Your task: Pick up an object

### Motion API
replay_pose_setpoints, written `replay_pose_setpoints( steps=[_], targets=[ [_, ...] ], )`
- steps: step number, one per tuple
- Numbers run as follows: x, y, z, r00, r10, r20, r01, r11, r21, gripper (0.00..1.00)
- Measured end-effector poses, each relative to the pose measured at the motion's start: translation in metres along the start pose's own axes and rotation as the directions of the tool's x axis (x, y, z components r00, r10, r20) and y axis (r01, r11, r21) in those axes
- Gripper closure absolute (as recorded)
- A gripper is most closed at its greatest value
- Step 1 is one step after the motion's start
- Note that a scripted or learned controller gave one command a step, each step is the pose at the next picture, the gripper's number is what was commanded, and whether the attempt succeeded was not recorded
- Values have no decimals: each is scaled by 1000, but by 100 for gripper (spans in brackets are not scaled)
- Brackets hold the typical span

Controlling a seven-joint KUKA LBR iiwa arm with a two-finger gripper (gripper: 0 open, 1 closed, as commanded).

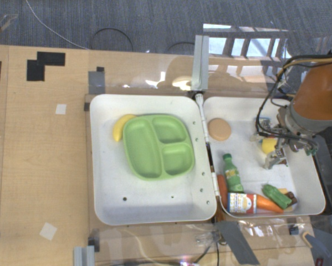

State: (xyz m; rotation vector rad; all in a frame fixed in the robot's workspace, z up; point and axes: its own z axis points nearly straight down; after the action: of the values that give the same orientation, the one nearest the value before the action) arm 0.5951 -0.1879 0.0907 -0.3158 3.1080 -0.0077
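In the right bin, my gripper hangs low under the orange-banded wrist. A small yellow fruit-like object lies just to its left, touching or partly under the gripper body. A round tan bun rests at the bin's far left. Along the left wall stands a green bottle with a red object beside it. At the near edge lie a ketchup bottle, an orange carrot and a green vegetable.
The left bin holds a green divided plate with a yellow banana poking out from under its far left corner. A metal divider separates the bins. Black cables loop beside the wrist.
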Motion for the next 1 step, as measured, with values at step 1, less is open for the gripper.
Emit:
replay_pose_setpoints(
  steps=[1],
  targets=[
    [-76,-5,4,998,59,-12,-59,998,-4,0]
  ],
)
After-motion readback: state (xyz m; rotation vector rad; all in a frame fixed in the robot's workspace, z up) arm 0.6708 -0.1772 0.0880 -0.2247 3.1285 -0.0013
